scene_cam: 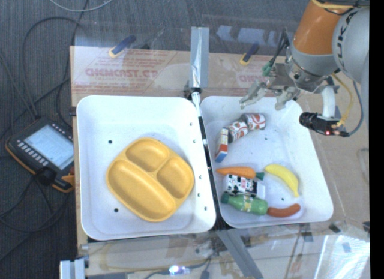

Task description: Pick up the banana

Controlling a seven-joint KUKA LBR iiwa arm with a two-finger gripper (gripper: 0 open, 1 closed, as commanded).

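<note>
The yellow banana (284, 179) lies in the right bin (312, 152), near its right wall toward the front. My gripper (269, 95) hangs over the back edge of that bin, well behind the banana, with its two fingers spread apart and nothing between them. The arm with its orange band comes in from the upper right.
The right bin also holds a red-and-white can (247, 125), a small carton (222, 144), a carrot (236, 171), a black-and-white box (242, 184), a green bottle (245, 203) and a sausage (283, 211). A yellow divided plate (150, 179) sits in the left bin (96, 122).
</note>
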